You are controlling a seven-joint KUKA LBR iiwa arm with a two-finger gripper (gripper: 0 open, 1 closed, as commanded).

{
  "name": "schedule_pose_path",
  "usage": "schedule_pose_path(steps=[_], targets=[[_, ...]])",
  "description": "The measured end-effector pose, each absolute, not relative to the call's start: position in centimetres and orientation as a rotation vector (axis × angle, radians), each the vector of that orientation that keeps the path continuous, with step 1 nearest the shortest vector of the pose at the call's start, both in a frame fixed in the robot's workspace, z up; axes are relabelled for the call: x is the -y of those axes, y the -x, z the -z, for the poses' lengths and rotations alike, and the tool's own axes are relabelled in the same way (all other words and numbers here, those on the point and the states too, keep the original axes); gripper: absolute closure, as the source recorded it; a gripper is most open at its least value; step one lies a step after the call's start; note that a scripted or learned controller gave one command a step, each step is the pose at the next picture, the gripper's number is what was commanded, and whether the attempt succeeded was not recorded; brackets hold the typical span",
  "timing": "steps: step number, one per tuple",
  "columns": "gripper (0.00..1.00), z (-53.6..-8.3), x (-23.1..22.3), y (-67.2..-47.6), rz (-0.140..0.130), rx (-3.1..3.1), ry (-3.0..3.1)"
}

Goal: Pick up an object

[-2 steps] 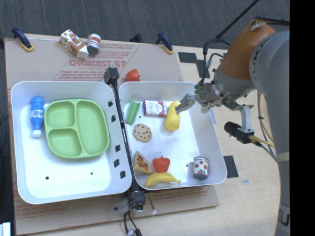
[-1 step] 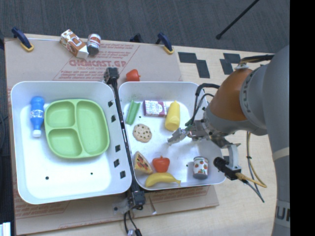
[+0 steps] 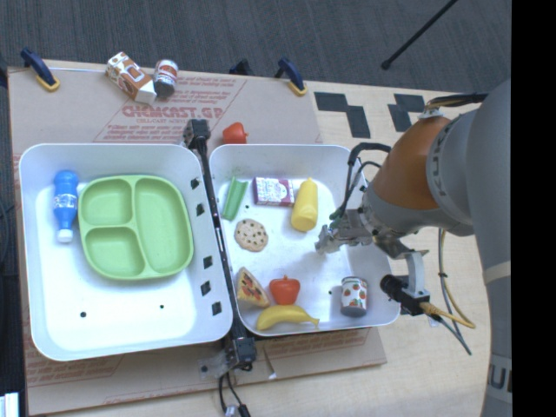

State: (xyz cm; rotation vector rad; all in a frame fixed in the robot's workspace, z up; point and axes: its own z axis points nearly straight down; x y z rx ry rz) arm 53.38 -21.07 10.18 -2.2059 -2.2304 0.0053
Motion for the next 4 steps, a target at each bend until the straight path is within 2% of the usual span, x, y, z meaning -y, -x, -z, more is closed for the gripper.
schedule_pose_path(steps=[1, 2, 3, 4], targets=[[1.0, -25.7, 21.1, -55.5, 0.001, 2.231, 2.218], [1.0, -20.3, 18.4, -60.7, -0.002, 2.228, 2.213], [0.0, -20.4, 18.4, -60.8, -0.002, 2.229, 2.214], [0.0, -9.4, 12.8, -56.9, 0.0, 2.227, 2.213]])
